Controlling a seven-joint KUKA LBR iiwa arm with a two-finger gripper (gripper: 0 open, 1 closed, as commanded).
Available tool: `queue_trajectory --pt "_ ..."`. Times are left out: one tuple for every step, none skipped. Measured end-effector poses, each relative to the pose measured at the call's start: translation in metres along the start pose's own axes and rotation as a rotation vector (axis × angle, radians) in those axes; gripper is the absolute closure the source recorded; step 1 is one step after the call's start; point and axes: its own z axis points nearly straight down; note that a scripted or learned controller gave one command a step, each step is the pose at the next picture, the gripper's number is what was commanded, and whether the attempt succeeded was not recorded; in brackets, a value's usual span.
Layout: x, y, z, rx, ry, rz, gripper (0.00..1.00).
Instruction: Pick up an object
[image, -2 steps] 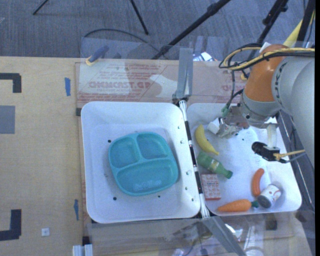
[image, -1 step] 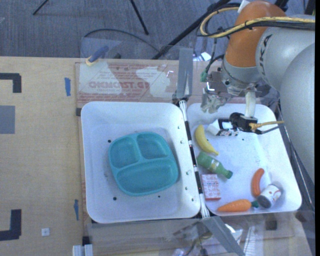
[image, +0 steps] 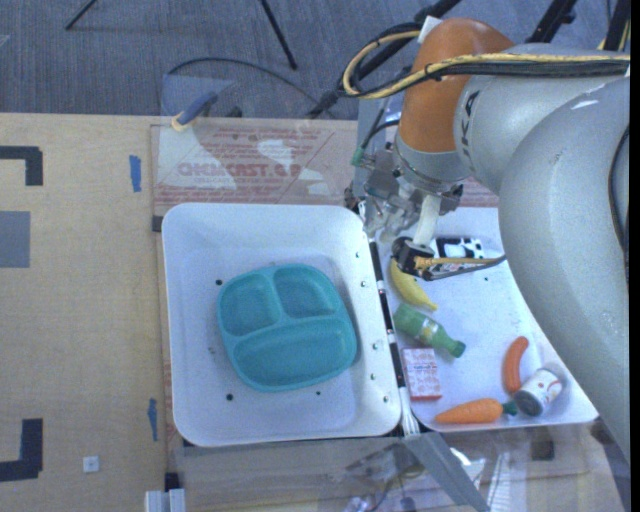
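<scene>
Faint reddish lettering runs across a clear plastic sheet (image: 255, 165) on the counter (image: 70, 300), left of the gripper (image: 395, 215), but is too washed out to read. A small red packet (image: 422, 374) below the gripper carries illegible print.

Overhead slanted view, both bins (image: 190, 330)

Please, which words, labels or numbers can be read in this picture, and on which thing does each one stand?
Clear sheet behind the left bin: faint reddish lettering, too blurred to read.
Small red packet in the right bin: print too small to read.
Green bottle: label not readable.
Small can: markings not readable.
No text reads clearly.
</scene>
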Motion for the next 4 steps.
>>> queue_trajectory --pt "-0.066 0.034 -0.022 -0.006 0.001 0.06 1.0" --pt "-0.066 0.033 -0.022 -0.005 0.0 0.058 0.0" --pt "-0.027 -0.029 0.001 0.0 0.001 -0.092 0.0" --pt "-0.109 -0.089 0.002 -0.002 0.001 -0.154 0.0"
